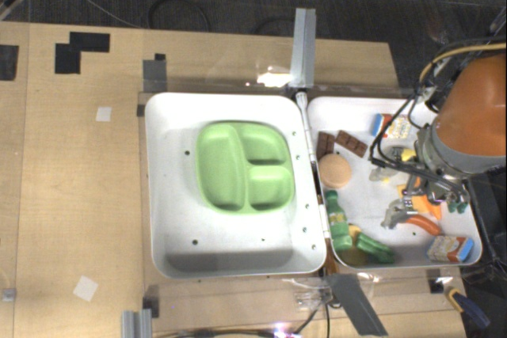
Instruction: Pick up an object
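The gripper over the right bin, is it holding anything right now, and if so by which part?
Cannot be told. The gripper hangs low in the right bin beside an orange object, but the view does not settle whether anything sits between its fingers.

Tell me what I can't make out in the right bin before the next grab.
- Gripper: in the camera view, too small and cluttered by cables to tell whether it is open or shut.
- Orange object by the gripper: partly covered by the wrist, shape unclear.
- Blue-and-orange item: cables cross it, label unreadable.
- Right bin: the arm's orange band hides its far right side.
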Robot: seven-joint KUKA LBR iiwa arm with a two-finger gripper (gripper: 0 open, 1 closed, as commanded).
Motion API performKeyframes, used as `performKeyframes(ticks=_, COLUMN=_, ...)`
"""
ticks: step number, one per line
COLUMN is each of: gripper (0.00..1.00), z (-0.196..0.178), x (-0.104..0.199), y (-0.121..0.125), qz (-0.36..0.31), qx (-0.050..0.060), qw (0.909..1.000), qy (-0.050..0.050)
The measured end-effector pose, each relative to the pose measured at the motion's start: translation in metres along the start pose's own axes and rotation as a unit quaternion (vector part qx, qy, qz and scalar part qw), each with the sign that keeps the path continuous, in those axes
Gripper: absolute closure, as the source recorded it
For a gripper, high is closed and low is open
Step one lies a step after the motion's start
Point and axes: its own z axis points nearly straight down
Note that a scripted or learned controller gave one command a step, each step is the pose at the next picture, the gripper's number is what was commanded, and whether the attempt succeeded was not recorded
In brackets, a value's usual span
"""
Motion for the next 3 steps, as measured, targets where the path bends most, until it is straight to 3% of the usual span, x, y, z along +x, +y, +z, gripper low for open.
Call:
performKeyframes(ticks=1, gripper=0.00, z=0.106, x=-0.062, y=-0.039, qz=-0.019, qx=0.001, qw=0.9998, qy=-0.006)
performKeyframes(ticks=2, gripper=0.00, z=0.078, x=-0.015, y=-0.085, qz=-0.011, qx=0.002, qw=0.9999, qy=-0.001)
performKeyframes(ticks=3, gripper=0.00, z=0.107, x=0.004, y=-0.091, qz=-0.026, qx=0.002, qw=0.9996, qy=-0.005)
